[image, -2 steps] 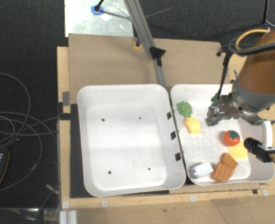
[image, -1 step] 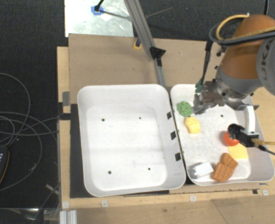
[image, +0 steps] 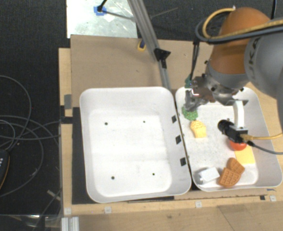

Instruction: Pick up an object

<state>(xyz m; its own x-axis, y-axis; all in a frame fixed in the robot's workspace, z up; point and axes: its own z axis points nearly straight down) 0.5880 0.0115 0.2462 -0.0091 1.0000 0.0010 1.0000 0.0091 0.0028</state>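
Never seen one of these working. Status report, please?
Gripper low over right bin, above green item; grasp unclear. Yellow piece close beside. Nothing visibly lifted.

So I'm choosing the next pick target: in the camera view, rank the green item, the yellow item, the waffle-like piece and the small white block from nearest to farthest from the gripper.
1. Green item, just below the gripper, at the right bin's left wall.
2. Yellow item, a little farther down.
3. Waffle-like piece and small white block, both near the bin's front edge, too close to call.
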